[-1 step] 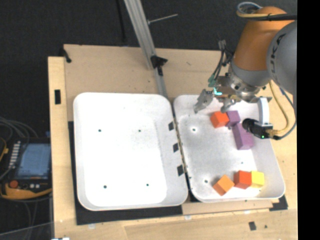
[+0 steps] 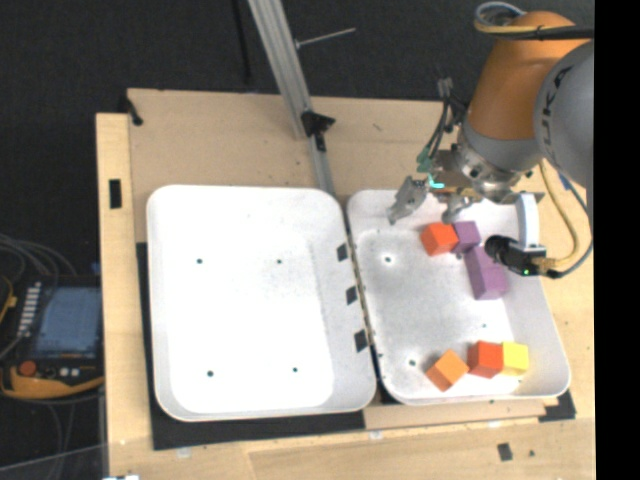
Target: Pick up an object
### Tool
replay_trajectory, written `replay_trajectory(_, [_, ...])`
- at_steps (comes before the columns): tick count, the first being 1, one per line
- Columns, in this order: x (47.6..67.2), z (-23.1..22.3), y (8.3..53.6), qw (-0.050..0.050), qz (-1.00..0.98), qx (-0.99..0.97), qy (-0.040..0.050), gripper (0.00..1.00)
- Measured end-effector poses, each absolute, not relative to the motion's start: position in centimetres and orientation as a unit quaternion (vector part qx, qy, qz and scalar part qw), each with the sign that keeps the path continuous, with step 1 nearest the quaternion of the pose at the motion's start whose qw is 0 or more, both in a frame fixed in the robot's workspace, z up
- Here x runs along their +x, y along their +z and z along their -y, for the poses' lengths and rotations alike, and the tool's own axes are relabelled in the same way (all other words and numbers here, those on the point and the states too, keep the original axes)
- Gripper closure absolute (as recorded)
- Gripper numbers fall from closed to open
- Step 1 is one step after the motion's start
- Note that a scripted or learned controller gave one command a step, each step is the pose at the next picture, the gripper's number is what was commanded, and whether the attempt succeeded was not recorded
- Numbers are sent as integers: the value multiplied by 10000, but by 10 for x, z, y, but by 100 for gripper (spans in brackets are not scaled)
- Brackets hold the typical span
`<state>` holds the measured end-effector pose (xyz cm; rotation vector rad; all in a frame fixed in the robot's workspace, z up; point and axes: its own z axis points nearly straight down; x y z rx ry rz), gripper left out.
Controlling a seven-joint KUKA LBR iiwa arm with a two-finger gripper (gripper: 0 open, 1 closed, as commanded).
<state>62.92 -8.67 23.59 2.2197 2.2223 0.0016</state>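
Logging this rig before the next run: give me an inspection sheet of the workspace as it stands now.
Surface: bench bears left bin and right bin side by side.
Job's things: in right bin, orange block and purple pieces near the far wall; orange, red and yellow blocks near the front.
Clutter: nothing seen.
Grippers: pincer hangs open above right bin's far edge, holding nothing.
Cables: on the arm; more left of the bench.
Surroundings: dark floor, slanted metal pole, handheld screen.
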Motion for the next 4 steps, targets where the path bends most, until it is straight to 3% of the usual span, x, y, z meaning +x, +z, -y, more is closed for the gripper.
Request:
replay_trajectory(3, [625,92,95,1,-7058,7084,-14,0])
replay_trajectory(4, [626,92,109,16,-7035,7107,16,100])
